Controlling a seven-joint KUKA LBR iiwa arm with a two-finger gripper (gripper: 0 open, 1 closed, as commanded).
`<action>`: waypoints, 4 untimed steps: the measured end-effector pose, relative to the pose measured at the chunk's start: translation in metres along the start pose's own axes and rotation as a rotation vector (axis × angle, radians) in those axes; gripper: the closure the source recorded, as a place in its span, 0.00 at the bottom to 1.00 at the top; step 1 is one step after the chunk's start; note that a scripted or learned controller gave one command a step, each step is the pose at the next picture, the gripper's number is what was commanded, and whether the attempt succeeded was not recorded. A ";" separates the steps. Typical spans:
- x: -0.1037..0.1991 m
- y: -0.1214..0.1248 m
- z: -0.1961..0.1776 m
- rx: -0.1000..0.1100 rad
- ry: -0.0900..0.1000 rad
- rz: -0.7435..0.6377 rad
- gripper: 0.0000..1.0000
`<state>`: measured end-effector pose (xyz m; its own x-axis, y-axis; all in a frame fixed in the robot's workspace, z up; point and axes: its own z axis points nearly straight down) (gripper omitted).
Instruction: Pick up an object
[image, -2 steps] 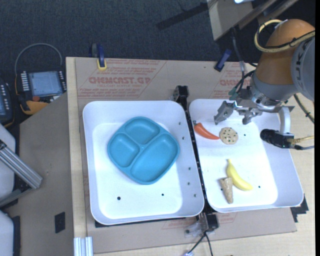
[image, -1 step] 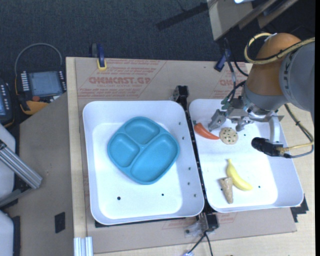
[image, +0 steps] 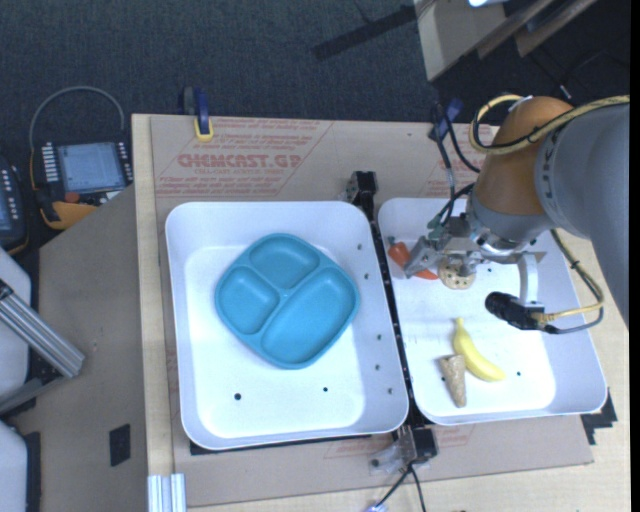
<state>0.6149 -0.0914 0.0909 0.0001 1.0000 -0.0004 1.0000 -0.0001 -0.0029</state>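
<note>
The right bin (image: 570, 395) holds a yellow banana (image: 474, 355) near its front, with a beige wedge-shaped piece (image: 454, 378) just left of it. An orange-red object (image: 409, 258) lies at the bin's back left, and a small round tan object (image: 460, 276) sits next to it. My gripper (image: 447, 252) hangs low over these two, at the end of the grey and orange arm (image: 520, 170) that reaches in from the right. The gripper body hides what lies between it and the two objects.
The left bin (image: 200, 390) holds a blue divided plate (image: 286, 299) in its middle. A black fitting on a yellow cable (image: 512, 309) hangs from the arm above the right bin. A black clamp (image: 362, 187) sits between the bins at the back.
</note>
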 end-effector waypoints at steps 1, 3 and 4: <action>-0.001 0.002 -0.014 -0.007 -0.002 0.001 1.00; -0.007 0.006 -0.103 -0.008 -0.001 -0.001 1.00; -0.007 0.008 -0.155 -0.011 -0.001 -0.001 1.00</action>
<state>0.6231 -0.0980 0.2459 -0.0010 1.0000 -0.0017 1.0000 0.0010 0.0082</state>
